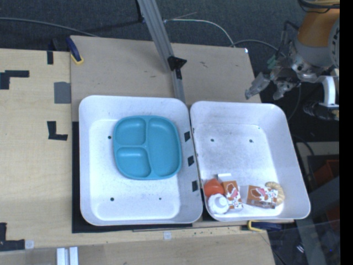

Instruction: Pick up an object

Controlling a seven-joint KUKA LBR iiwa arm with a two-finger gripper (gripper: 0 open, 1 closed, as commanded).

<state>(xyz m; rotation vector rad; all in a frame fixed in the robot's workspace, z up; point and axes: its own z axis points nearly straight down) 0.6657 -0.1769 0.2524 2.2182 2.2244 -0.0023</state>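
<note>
Frankly, no brand or writing legible anywhere: only red-and-white print on the packet (233,195) and a brown, red and white pattern on the pouch (266,195), both too small to read.

Lying together in the near corner of the right bin (276,127), touching or nearly so: an orange ball (213,187), a white cap (218,204) just in front of it, the packet beside both, and the pouch further right, close to the bin's near rim. Behind the ball, a small white tag (224,176).

Hanging above the bench beyond the far right corner of that bin, well apart from the cluster: the gripper (266,89), fingers spread open, gripping nothing. Above it, the grey wrist and orange band.

Resting in the left bin (96,164), toward its far side: a blue plate (148,147) with three sections.

Beneath both bins, a pale wooden bench (33,164), marked with black tape pieces and one grey patch on the left. Clipped at the far left of the board, a blue and yellow clamp (74,49). Slanting down to the gap between the bins, a metal pole (157,26). Trailing across the far edge, a thin white cable (212,26). Beyond the bench, dark carpet (220,1).
</note>
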